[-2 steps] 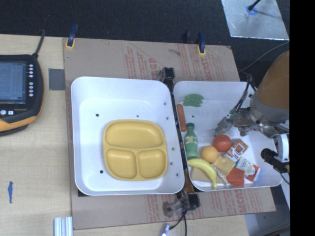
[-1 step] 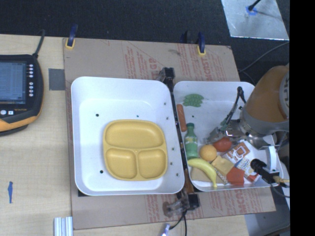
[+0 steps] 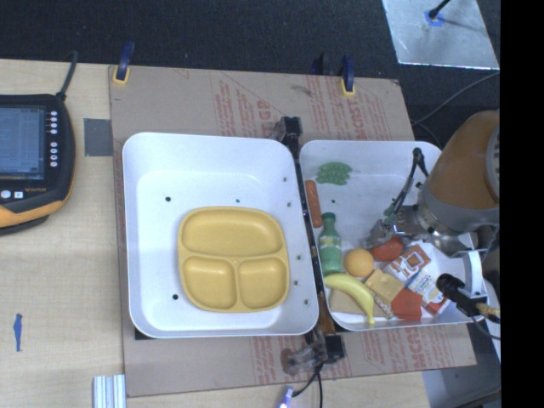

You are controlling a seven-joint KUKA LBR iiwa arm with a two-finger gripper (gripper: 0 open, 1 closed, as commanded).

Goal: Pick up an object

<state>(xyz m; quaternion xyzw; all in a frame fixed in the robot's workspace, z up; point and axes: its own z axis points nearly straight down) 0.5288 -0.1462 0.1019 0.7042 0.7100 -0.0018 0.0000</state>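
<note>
The right bin (image 3: 374,155) holds several toy foods: a green leafy piece (image 3: 333,173), a brown sausage (image 3: 314,204), a green bottle (image 3: 329,240), an orange (image 3: 359,262), a banana (image 3: 353,293), a red tomato-like piece (image 3: 388,250), a white and orange carton (image 3: 414,266), a yellow cheese block (image 3: 383,286) and a red block (image 3: 406,306). My gripper (image 3: 388,228) reaches in from the right and hangs low over the right bin, just above the red piece and right of the bottle. Nothing is visibly lifted.
A yellow divided plate (image 3: 234,257) lies in the left bin (image 3: 149,168). A tablet controller (image 3: 30,160) rests at the bench's left edge. The arm's grey and orange body (image 3: 463,177) covers the right bin's right wall.
</note>
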